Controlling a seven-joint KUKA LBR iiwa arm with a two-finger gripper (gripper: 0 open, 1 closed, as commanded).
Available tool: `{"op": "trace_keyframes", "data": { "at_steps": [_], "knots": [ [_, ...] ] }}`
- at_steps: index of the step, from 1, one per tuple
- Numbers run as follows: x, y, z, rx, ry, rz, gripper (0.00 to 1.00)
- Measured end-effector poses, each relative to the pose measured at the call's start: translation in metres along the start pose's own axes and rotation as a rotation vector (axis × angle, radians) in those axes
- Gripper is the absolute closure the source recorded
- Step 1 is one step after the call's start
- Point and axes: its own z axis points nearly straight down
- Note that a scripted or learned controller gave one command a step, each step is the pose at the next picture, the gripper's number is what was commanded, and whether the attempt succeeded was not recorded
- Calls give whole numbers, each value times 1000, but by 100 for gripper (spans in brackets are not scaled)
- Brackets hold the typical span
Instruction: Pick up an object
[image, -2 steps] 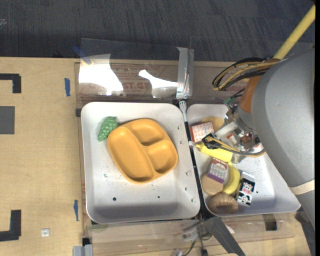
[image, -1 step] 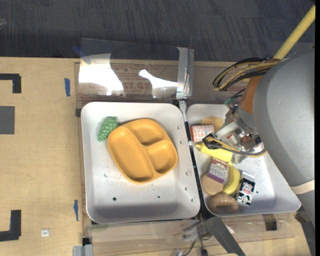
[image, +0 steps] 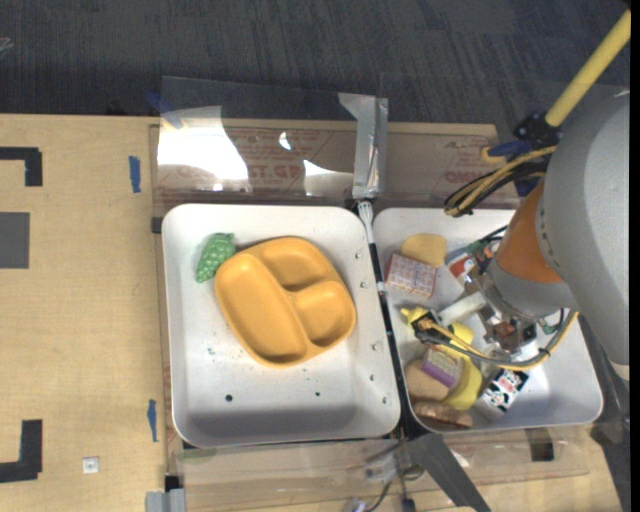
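Overhead slanted view of two shallow white bins set side by side on a tabletop (image: 70, 300) covered in tan cardboard. The left bin (image: 190, 400) holds a yellow-orange three-compartment plastic plate (image: 285, 298) lying near its middle, with a small green bumpy toy resembling a grape bunch (image: 213, 255) touching the plate's far-left edge. The right bin (image: 575, 395) holds a cluster of small items: a pale yellow rounded lump (image: 425, 248) at the far side, a pink-and-white patterned packet (image: 411, 275) just near of it, a yellow banana-like piece (image: 466, 388) lower down, a purple-and-tan block (image: 440, 368) beside it, a brown item (image: 440, 412) at the near rim, and a black-and-white card (image: 505, 390) to the right. The grey arm with its orange band (image: 525, 255) reaches in from the right over this bin; its gripper (image: 500, 325) sits low among cables above the clutter, and whether it is apart or together cannot be told.
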Motion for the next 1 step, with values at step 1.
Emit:
{"op": "trace_keyframes", "data": {
  "at_steps": [1],
  "knots": [
    [2,0,-11,-2,3,-3,100]
  ]
}}
